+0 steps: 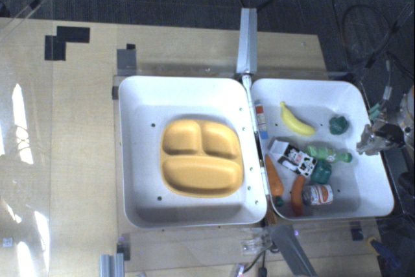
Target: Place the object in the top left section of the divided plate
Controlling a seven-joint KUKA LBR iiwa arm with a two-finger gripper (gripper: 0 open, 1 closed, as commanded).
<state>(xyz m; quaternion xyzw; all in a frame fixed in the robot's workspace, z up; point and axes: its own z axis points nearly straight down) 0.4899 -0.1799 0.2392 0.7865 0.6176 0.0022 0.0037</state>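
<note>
At the right bin's [373, 201] far edge my pincer [371, 139] hovers; I cannot tell its state. The banana [296, 120] lies loose nearby, light, smooth, curved; I'd grip mid-body. The yellow divided plate [201, 157] waits left.

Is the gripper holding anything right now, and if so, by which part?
Nothing visible in its hold. The gripper sits at the right bin's right rim, apart from the banana.

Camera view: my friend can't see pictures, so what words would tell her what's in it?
A yellow divided plate sits in the left white bin. The right white bin holds a banana, two carrots, a can and other small items. The robot's claw is at that bin's right edge.
</note>
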